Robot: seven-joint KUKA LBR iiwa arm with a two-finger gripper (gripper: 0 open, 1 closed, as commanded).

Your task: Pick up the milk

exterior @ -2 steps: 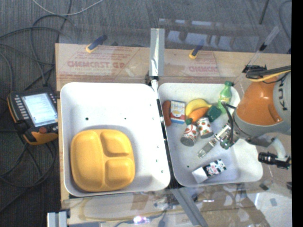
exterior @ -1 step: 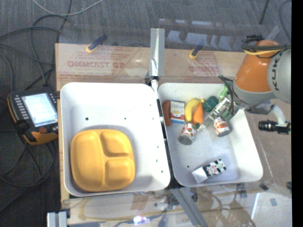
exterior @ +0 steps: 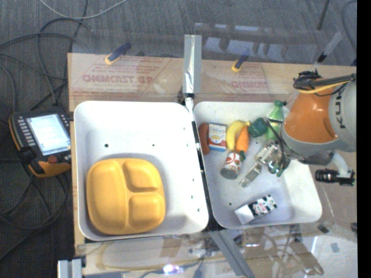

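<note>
The milk [exterior: 255, 208] is a small white carton with black cow patches. It lies on its side near the front edge of the right bin [exterior: 301, 210]. My gripper [exterior: 262, 162] hangs over the middle of that bin, behind the milk and apart from it, just to the right of a red-and-white can [exterior: 231, 164]. Nothing shows in its grasp. The orange band of the arm [exterior: 310, 120] sits above the bin's right side.
At the back of the right bin lie a banana [exterior: 233, 132], a carrot [exterior: 243, 141], a small blue-and-orange box [exterior: 217, 136], a red sausage [exterior: 203, 139] and a green bottle [exterior: 277, 111]. The left bin [exterior: 133, 117] holds a yellow divided tray [exterior: 125, 195].
</note>
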